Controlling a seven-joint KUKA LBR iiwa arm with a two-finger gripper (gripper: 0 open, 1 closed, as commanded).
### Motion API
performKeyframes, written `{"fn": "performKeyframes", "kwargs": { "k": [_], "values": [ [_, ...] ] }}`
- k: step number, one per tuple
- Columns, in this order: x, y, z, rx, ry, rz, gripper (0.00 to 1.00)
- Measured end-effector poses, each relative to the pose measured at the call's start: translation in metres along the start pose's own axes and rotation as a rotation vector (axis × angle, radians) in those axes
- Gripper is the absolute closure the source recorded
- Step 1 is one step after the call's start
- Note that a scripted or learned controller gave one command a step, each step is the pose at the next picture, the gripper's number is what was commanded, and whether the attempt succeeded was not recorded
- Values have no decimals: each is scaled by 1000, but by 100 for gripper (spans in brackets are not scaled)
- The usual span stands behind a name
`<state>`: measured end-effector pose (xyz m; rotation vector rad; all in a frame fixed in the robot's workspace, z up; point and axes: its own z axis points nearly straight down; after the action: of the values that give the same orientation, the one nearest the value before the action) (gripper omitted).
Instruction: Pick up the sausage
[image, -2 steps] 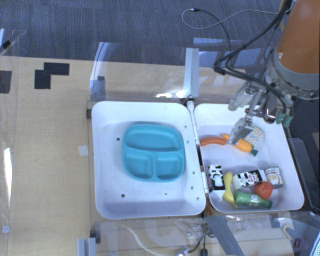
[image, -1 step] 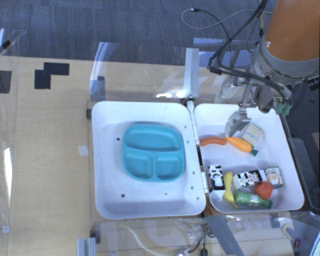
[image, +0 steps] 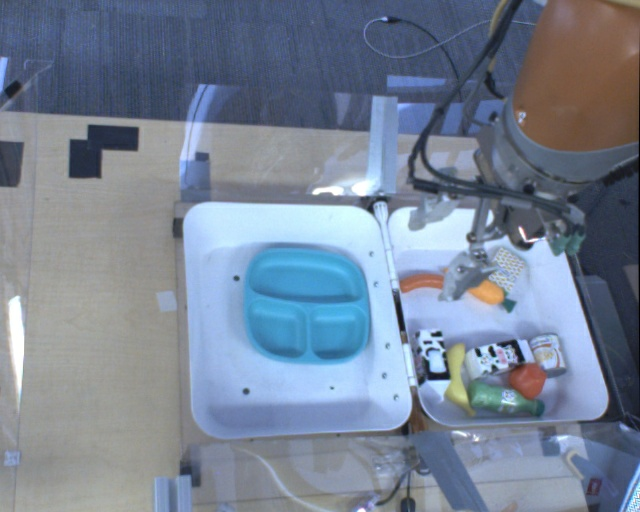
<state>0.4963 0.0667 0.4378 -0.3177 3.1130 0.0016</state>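
The sausage (image: 420, 284) is a short orange-red link lying near the left wall of the right bin (image: 590, 340), in its upper half. My gripper (image: 467, 277) hangs low over the bin, just at the sausage's right end and partly covering it. A yellow-orange food piece (image: 487, 293) lies right beside the gripper on its right. From this angle nothing can be seen held in the gripper.
A blue divided plate (image: 305, 305) sits in the left bin (image: 215, 380). The right bin's front holds a black-and-white carton (image: 430, 355), a banana (image: 456, 378), a second carton (image: 500, 357), a can (image: 546, 352), a tomato (image: 528, 380) and a green bottle (image: 505, 401). A checked wafer (image: 509, 266) lies near the gripper.
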Motion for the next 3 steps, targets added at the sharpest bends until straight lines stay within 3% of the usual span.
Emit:
{"fn": "performKeyframes", "kwargs": {
  "k": [1, 2, 3],
  "values": [
    [-2, 0, -13, 0, -13, 1, 100],
    [-53, -58, 1, 1, -1, -391, 100],
    [-64, -108, 1, 2, -1, -440, 100]
  ]
}}
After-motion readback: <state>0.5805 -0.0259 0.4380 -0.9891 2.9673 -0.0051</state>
